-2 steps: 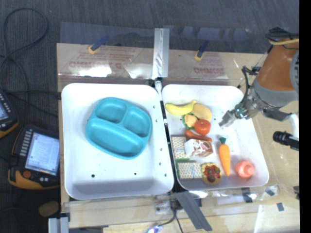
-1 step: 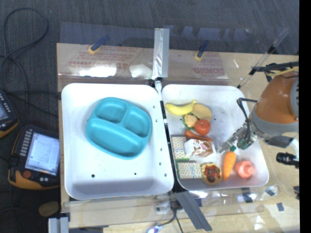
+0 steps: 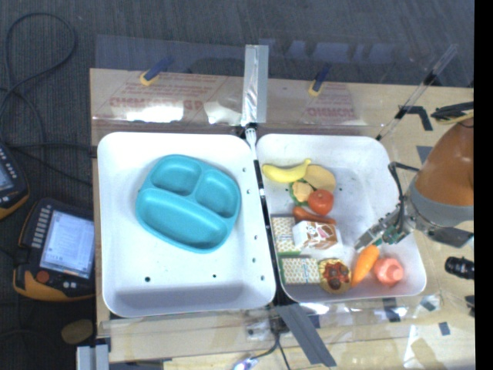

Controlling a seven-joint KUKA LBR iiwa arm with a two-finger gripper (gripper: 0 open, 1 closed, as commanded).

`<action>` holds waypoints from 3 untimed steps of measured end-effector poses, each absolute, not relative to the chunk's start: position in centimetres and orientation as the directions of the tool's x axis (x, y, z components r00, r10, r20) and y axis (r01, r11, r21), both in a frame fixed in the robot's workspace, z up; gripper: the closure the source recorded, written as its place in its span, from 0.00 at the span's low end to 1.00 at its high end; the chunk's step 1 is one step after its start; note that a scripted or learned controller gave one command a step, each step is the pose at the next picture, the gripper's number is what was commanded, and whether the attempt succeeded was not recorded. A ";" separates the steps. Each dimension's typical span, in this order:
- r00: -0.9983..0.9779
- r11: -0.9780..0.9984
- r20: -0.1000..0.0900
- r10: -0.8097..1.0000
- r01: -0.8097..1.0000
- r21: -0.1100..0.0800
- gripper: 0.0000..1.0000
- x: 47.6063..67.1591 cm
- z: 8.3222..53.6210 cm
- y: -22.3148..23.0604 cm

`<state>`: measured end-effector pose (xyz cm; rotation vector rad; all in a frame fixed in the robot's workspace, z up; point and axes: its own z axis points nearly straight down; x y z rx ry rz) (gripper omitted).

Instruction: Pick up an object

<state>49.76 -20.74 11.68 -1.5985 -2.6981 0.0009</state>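
The carrot (image 3: pixel 366 264) lies tilted in the right bin (image 3: pixel 362 146), near its front right corner, and your claw (image 3: pixel 377 235) sits just above its upper end; the metal fingers look slightly apart, with nothing visible between them, though they are small and you cannot be sure; whether a fingertip touches the carrot cannot be told. Just beside the carrot, toward the corner, you have a pink-red rounded toy (image 3: pixel 390 271); on its other side a dark red and yellow piece (image 3: pixel 334 275) rests against the front wall. Left of that lie two green-printed cards (image 3: pixel 296 269), one behind the other, along the bin's left wall; a white and red carton (image 3: pixel 316 235) leans over the rear card. Farther back you see a tomato (image 3: pixel 320 201) touching a yellowish rounded fruit (image 3: pixel 321 179), and a banana (image 3: pixel 285 173) lying across near the back left corner. The arm (image 3: pixel 447 172) comes in from the right, its orange band over the bin's right rim. The left bin (image 3: pixel 123 284) holds a blue divided plate (image 3: pixel 189 202), lying flat toward the back. Both bins sit side by side on the bench (image 3: pixel 108 91); a handheld screen unit (image 3: pixel 54 249) rests on the floor at the left.
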 end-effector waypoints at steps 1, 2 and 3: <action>-0.242 0.242 0.001 0.970 0.970 -0.007 1.00 53.4 18.9 -18.5; -0.223 0.223 -0.001 0.975 0.975 -0.006 1.00 52.0 26.9 -12.7; -0.472 0.472 -0.002 0.882 0.882 -0.005 1.00 56.5 48.2 -15.2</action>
